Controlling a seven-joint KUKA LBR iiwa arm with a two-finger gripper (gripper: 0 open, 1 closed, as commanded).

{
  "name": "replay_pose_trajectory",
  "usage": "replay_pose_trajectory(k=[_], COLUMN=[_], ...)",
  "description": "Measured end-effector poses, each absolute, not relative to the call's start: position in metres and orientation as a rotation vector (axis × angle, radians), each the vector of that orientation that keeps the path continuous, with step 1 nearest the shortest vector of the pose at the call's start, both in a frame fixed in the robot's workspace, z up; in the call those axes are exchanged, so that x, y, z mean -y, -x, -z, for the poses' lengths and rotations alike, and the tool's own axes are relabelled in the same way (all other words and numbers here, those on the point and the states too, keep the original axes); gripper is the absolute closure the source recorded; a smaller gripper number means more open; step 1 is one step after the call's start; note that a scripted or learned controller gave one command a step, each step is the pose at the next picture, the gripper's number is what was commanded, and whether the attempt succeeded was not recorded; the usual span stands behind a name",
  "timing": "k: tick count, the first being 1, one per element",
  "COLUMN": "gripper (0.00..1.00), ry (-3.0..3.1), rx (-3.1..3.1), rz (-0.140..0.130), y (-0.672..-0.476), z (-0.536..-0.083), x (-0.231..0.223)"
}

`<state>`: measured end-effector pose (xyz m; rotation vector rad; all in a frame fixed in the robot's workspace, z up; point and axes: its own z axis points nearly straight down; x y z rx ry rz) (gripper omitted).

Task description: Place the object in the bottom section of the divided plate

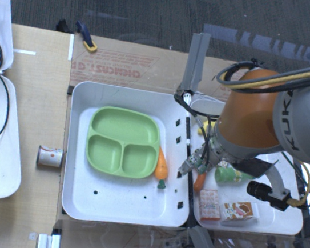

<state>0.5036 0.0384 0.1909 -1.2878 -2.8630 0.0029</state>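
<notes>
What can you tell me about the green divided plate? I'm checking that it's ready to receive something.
The green divided plate is a light green rounded-square dish, plastic by its look, lying flat and right way up in the left white bin. It has three sections: one wide section across the far side and two smaller ones along the near side. All three hold nothing. A toy carrot lies in the bin against the plate's right rim, apparently touching it.

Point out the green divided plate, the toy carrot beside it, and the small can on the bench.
green divided plate (125, 125): camera view, on its large top section.
toy carrot (161, 165): camera view, on its orange body.
small can (49, 157): camera view, on its side.
</notes>
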Motion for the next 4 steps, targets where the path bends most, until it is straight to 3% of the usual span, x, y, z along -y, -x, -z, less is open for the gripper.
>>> replay_pose_trajectory(k=[1,2,3,4], gripper=[1.00,1.00,1.00,1.00], ry=[1.291,1.258,1.288,1.438], rx=[2.866,2.878,2.867,2.791], rz=[-0.001,-0.003,0.000,-0.004], y=[-0.618,-0.564,-0.570,-0.569], z=[-0.227,-0.191,-0.248,-0.226], x=[-0.038,0.058,0.005,-0.012])
